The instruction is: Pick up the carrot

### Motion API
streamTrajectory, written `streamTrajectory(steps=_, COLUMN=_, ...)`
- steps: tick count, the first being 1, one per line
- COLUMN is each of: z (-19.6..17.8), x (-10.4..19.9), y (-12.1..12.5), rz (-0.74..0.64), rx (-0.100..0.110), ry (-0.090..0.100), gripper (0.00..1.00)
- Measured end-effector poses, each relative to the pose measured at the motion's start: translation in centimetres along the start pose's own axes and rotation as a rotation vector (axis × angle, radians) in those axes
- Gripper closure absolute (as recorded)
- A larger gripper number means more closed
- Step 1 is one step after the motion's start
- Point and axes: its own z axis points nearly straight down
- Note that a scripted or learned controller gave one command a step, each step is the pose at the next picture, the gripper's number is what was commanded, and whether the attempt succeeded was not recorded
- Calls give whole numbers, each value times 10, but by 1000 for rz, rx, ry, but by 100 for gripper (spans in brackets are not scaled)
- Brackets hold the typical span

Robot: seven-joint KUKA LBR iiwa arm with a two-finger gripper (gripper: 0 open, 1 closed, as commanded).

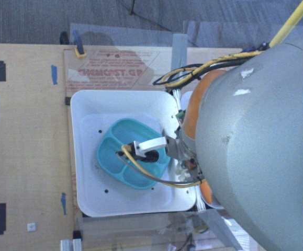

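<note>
One grey robot arm with an orange band point(195, 109) is looming over the shallow white plastic bin point(86, 140) from the bin's right side, its bulk covering the bin's right wall and whatever is lying beyond it. The tool point(178, 158) is hovering just inside that right wall, above the right edge of a teal divided plastic dish point(121, 158) that is sitting at the bin's centre. Whether the tool is standing wide or narrow cannot be told from this angle.

A rounded orange patch point(205, 192) is peeking out from under the arm at the bin's lower right corner as the camera sees it. It may be the carrot, though it could equally be more of the arm's band, and no long axis can be read from it. If it is the carrot, it is lying close to the tool, toward the bin's lower edge and pressed near two walls, so a descent there is looking cramped. Bare white floor is running round the dish on the bin's left and upper sides, offering the open room. The wooden tabletop point(25, 140) is spreading away to the bin's left.
</note>
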Motion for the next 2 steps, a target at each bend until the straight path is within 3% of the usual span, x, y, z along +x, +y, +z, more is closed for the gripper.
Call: streamTrajectory(steps=2, z=-18, x=0, y=2, rz=4, rx=0, ry=-2, gripper=100)
